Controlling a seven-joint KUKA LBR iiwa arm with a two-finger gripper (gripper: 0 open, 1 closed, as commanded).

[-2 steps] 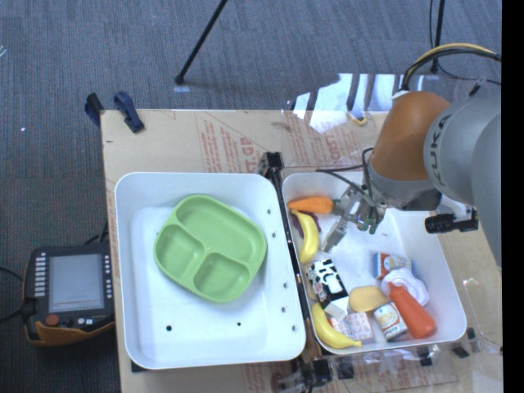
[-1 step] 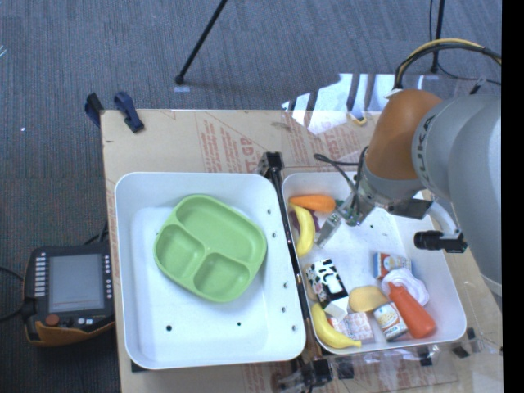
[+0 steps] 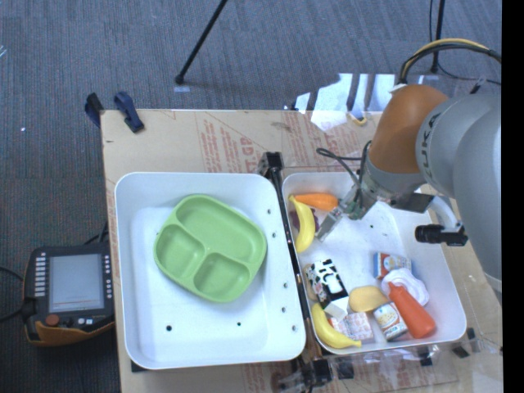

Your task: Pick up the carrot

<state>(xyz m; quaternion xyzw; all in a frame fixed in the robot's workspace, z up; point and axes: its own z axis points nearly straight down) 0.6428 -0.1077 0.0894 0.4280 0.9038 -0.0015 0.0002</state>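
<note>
Gripper [image 3: 332,219] hanging low in rt bin [image 3: 426,256], just at 5 o'clock of carrot [image 3: 316,201]; arm hiding wrist, finger gap too blurry, can't tell.

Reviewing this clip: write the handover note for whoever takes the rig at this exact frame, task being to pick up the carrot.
Gripper: low in the right bin, near its far left corner, just below and right of the carrot; whether it is open or shut can't be read from here.
Carrot: lying at the far end of the right bin, beside the top of a banana. Nothing shows it between the fingers.
Left bin: holds a green divided plate.
Done: arm brought close to the carrot.
Left: grasp the carrot and lift it. The banana sits tight alongside, so a stray grab seems possible.
</note>
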